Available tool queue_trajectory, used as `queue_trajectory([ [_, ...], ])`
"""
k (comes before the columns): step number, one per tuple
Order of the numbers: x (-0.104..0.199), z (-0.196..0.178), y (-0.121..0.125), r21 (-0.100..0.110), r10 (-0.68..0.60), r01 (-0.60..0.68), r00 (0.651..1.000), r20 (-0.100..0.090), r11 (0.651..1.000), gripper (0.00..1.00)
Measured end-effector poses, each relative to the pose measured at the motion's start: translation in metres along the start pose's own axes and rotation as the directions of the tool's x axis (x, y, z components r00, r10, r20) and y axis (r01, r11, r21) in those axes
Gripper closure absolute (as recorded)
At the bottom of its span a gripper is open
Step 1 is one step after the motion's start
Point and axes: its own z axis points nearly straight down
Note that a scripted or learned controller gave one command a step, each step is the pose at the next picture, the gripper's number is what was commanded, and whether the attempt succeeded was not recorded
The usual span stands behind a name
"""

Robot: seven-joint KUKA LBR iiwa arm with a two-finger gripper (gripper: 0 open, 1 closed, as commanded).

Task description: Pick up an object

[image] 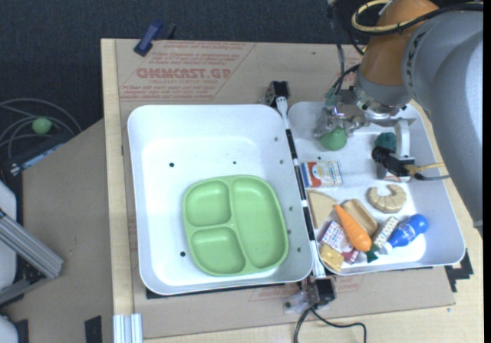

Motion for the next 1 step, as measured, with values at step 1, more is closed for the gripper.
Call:
queue_trajectory([
  [1, 0.0581, -0.0902, -0.0621, 0.000, -0.001, 0.001, 1.000, -0.002, 1.000, 1.00],
])
